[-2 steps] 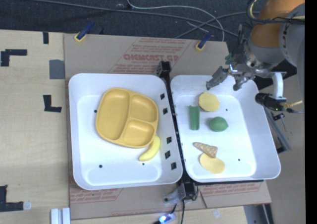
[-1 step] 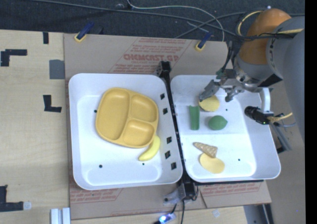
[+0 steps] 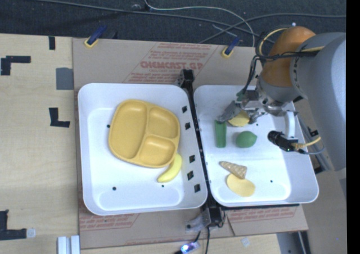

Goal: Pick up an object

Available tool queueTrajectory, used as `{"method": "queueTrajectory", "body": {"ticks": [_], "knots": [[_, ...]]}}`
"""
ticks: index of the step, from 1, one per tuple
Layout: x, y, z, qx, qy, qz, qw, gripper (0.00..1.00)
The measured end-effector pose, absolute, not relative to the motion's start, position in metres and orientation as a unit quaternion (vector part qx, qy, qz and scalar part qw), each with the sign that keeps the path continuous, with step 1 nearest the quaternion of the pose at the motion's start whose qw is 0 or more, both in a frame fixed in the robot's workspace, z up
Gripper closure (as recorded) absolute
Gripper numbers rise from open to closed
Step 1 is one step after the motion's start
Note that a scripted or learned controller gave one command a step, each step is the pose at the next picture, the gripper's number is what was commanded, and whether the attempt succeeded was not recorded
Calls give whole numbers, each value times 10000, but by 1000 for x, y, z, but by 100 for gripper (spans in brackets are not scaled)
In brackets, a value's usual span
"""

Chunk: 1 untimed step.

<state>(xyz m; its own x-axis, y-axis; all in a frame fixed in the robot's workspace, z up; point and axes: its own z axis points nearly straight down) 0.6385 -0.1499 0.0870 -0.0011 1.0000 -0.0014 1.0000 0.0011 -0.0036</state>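
Note:
My gripper (image 3: 241,113) is low in the right bin (image 3: 292,188), near its back. It is open, with the fingers (image 3: 227,116) spread to either side of a small pale yellow piece (image 3: 239,120) that lies on the bin floor. A green cylinder (image 3: 220,134) stands just to the left of it. A round green object (image 3: 245,139) lies just in front. Nearer the front of the bin are a tan wedge (image 3: 233,168) and a yellow disc-like piece (image 3: 241,185).
The left bin (image 3: 93,152) holds a yellow divided plate (image 3: 144,133) and a banana (image 3: 170,169) by its front right corner. A black divider (image 3: 196,140) runs between the bins. The arm's orange band (image 3: 284,56) and cables (image 3: 289,140) hang over the right bin's back right.

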Motion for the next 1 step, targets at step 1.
{"method": "queueTrajectory", "body": {"ticks": [1], "knots": [[639,-149,100,-7061,-7081,9,4,100]]}}
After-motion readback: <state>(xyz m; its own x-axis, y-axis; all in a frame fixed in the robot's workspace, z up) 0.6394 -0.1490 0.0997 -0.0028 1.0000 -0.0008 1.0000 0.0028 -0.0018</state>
